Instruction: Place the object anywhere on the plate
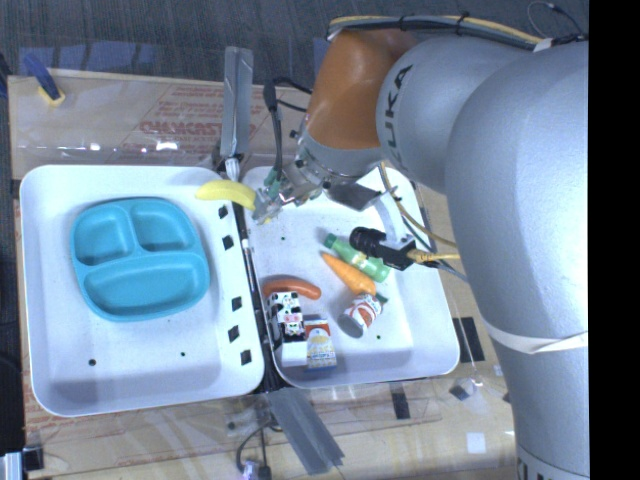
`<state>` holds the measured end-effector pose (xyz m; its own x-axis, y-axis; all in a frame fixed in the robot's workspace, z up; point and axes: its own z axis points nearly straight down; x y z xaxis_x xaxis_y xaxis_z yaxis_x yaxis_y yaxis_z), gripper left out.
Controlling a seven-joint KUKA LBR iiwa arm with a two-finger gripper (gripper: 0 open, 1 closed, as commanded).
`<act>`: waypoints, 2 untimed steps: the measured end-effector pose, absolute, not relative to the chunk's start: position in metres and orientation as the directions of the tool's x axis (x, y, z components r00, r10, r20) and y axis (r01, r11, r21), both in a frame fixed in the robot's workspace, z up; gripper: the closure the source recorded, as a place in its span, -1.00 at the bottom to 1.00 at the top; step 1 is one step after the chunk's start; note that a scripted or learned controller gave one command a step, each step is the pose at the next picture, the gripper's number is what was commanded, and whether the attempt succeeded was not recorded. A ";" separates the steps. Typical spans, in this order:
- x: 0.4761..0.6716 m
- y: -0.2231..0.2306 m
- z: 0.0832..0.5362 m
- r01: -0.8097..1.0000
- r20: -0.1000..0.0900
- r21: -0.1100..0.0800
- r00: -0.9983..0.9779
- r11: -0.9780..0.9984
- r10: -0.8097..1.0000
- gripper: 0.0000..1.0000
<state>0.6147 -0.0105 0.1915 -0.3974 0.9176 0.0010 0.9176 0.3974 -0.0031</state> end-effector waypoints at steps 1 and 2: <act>0.615 -0.011 0.201 0.916 0.001 -0.004 -0.400 0.400 0.916 1.00; 0.591 0.035 0.191 0.892 0.001 -0.004 -0.452 0.452 0.892 1.00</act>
<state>0.5905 0.0348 0.1906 -0.4524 0.8918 0.0013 0.8918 0.4524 -0.0043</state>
